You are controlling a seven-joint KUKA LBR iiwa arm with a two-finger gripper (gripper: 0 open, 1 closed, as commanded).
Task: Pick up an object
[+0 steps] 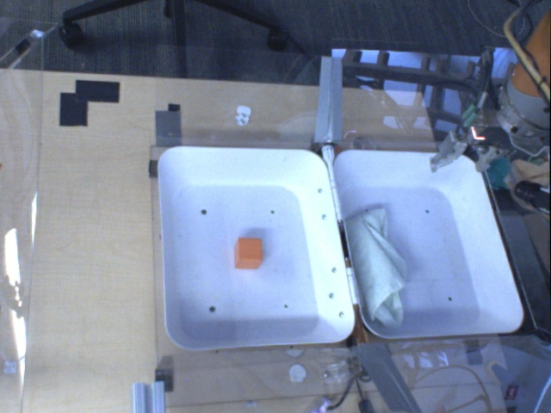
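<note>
My gripper [449, 151] hangs at the far right corner of the right bin [482, 317], over its rim, a small grey metal piece below the wrist with cables looped around it. From this slanted view I cannot tell how it is set, and nothing shows in its hold.

The two bins sit side by side, touching along a thin metal seam. Both are shallow, smooth white plastic trays with rounded corners and a few small dark dots on their floors.

In the left bin [185, 317], an orange cube [249, 253] rests flat on the floor near the middle, well apart from every wall. Its faces look matte and its edges crisp.

In the right bin, a pale greenish-white cloth [379, 265] lies crumpled along the left wall, just beside the seam. It is soft and folded, a long wrinkled shape running from mid-bin down toward the near edge.

The bench [86, 231] around the bins is light wood grain, with black L-shaped tape [86, 101] stuck on its far left part.

My tool is well apart from both the cube and the cloth.
</note>
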